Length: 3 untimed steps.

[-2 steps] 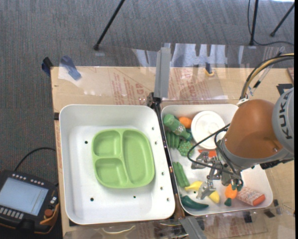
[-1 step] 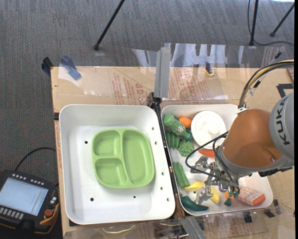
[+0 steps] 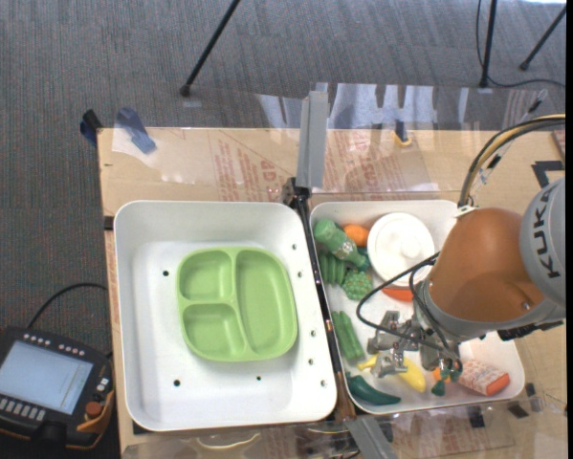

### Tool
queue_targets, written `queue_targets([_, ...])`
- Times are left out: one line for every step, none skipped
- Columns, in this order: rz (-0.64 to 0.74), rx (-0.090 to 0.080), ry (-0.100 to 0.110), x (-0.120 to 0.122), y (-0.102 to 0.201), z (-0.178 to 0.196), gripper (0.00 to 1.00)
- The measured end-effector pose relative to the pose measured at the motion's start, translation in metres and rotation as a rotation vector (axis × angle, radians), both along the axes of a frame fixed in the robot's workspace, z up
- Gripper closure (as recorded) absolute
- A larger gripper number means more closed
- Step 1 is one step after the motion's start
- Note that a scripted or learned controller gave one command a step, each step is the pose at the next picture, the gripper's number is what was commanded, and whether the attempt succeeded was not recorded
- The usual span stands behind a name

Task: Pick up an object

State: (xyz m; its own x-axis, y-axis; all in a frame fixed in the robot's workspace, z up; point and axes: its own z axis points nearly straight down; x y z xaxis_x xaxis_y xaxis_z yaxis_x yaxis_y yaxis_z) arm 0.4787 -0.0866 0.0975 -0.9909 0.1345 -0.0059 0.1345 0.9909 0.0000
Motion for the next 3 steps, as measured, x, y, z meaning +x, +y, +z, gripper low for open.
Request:
queue_targets([0.043, 0.000, -0.004, 0.032, 0.004, 0.174, 1.00])
queue_targets([0.043, 0.002, 0.008, 0.030, 0.005, 0.170, 0.00])
queue_targets([-0.072, 0.004, 0.021, 0.024, 0.003, 0.012, 0.00])
